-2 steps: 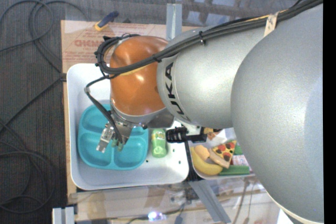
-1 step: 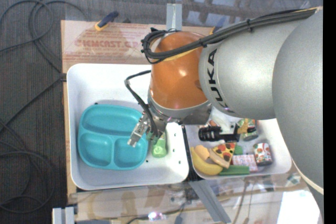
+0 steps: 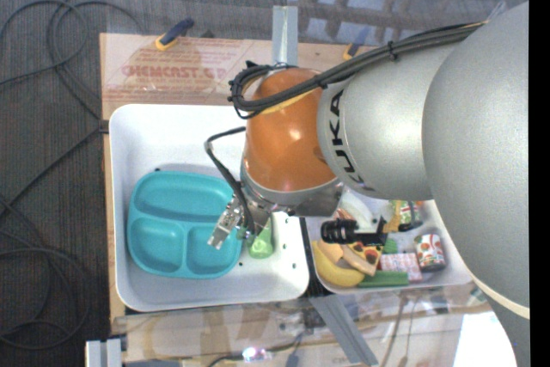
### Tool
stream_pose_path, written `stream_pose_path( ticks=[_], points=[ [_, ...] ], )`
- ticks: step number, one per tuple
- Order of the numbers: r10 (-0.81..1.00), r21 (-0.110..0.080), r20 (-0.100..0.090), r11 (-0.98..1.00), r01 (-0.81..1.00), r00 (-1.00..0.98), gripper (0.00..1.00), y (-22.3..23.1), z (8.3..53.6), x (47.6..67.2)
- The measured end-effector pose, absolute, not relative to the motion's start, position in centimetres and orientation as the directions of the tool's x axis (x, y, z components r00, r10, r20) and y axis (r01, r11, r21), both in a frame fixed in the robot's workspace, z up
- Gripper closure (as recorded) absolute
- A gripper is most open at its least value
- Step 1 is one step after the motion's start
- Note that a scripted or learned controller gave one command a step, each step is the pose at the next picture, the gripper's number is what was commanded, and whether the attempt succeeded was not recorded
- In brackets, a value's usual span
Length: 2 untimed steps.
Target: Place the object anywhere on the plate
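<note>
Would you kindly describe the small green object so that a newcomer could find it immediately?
Start at the left white bin, which holds a teal divided plate. Just past the plate's right edge, near the bin's lower right corner, lies the small green object, beside the claw. It is the bin's one bright lime-green item, lying on the white floor, not on the plate.

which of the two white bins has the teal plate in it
The left bin, which the hand hangs over. The teal divided plate lies in it, with a green object beside; the right bin holds mixed toy food.
</note>
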State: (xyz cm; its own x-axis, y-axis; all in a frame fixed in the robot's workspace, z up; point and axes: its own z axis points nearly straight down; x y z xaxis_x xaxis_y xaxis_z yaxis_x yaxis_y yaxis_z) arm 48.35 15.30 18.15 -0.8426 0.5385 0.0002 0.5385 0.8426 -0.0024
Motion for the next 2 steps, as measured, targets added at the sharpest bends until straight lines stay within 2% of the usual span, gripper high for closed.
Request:
stream_pose_path(
  ticks=[1, 2],
  points=[
    [0.538, -0.003, 0.002, 0.843, 0.538, -0.843, 1.00, 15.4, 19.0, 48.4],
    [0.382, -0.002, 0.001, 0.924, 0.382, -0.924, 1.00, 23.4, 19.7, 48.3]
  ],
)
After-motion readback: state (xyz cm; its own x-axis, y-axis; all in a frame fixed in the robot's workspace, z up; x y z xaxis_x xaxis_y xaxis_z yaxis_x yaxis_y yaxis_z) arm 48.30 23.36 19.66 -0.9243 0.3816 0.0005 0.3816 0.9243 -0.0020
